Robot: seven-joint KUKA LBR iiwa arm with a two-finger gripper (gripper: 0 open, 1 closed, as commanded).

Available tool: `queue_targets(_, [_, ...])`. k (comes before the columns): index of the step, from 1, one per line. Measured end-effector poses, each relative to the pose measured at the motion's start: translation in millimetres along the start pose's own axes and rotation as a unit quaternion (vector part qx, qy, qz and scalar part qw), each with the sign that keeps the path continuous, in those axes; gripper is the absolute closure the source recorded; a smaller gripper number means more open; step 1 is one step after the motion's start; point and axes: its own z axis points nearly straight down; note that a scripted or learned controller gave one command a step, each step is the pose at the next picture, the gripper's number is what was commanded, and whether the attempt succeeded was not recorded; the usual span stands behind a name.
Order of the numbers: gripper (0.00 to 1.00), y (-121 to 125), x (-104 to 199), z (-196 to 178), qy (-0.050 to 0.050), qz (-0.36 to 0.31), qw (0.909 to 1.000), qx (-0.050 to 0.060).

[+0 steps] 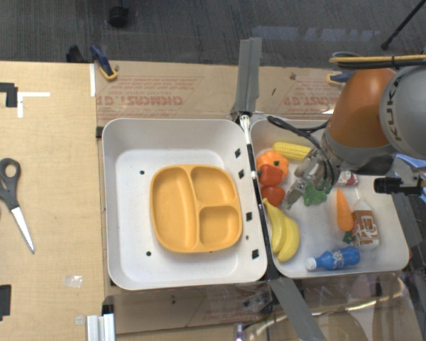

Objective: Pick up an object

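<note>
Green toy [317, 194]: just right of the pincer tips, touching or nearly so.
Pincer [300, 187]: low in the right bin [394, 261]; fingers spread, nothing between them.
Left of pincer: orange pepper [272, 165], bananas [284, 233] along the bin's inner wall.
Right of pincer: carrot [343, 210].
Open room: bare floor just below the pincer.

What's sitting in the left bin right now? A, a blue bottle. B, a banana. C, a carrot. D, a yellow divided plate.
D: the yellow divided plate lies alone in the left bin; the banana, blue bottle and carrot are all in the right bin.
</note>
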Motion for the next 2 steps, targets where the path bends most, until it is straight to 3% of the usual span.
queue_targets(1, [0.0,-86,20,4,0.001,0.032,0.9995,0.0])
queue_targets(2, [0.0,-115,-53,-45,-0.001,0.003,1.0,0.0])
